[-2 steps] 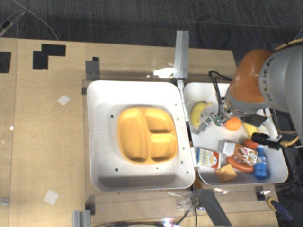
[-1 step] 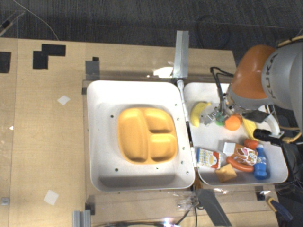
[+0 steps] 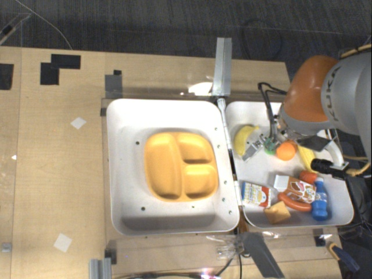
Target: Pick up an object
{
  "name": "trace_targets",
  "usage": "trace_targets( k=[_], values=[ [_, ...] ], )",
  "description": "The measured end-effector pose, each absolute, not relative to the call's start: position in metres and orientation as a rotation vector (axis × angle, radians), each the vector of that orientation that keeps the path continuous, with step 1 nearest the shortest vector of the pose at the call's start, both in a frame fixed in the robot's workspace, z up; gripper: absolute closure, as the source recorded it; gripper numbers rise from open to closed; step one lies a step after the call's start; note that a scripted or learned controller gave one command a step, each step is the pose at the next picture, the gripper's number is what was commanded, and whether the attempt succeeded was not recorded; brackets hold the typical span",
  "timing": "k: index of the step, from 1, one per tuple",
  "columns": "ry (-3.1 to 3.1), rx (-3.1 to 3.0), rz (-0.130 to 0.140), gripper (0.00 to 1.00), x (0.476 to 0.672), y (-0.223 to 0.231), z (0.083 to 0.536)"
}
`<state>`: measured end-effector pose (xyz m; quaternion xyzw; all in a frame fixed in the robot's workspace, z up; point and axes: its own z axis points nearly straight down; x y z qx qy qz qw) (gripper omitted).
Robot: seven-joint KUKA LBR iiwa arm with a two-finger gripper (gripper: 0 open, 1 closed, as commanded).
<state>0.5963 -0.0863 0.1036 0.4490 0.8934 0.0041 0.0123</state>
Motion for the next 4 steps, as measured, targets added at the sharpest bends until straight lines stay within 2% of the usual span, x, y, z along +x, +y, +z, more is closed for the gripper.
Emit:
trace_targets(
  k=[1, 2, 3, 4],
  values=[
    [2.81, 1.371, 0.011, 0.0, 0.613, -0.055, 0.191],
    [2.761, 1.482, 0.004, 0.0, 0.635, -0.1, 0.092],
    [2.487, 1.91, 0.001, 0.0, 0.662, -0.1, 0.087],
    [2.493, 1.898, 0.003, 1.0, 0.664, -0.099, 0.1]
  ],
)
